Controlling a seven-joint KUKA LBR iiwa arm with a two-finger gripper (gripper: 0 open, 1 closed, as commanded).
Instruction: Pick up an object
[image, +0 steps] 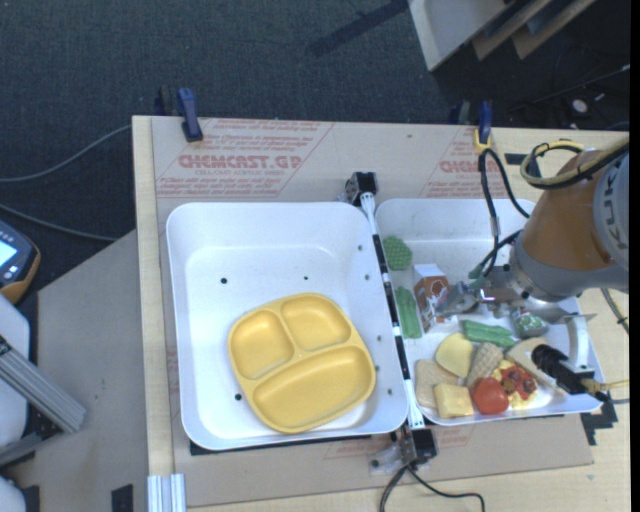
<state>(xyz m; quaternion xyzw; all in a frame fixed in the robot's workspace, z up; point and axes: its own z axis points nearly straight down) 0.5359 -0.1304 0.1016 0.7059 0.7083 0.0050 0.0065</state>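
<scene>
Toy food filled the right bin (440, 212), where the gripper (478, 296) hung low beside a small carton (431, 293). Whether it held anything, I could not tell. A yellow divided plate (300, 362) lay in the left bin (200, 260).

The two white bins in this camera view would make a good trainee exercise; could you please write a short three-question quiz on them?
1. True or false: the yellow divided plate lies in the left bin.
2. Which bin does the arm reach over? A) left bin B) right bin C) neither
3. Fill in: the red tomato lies near the ____ edge of its bin, as the camera sees it.

Key: 1 true. 2 B, the gripper is over the toy food by the small carton. 3 lower (near).
</scene>
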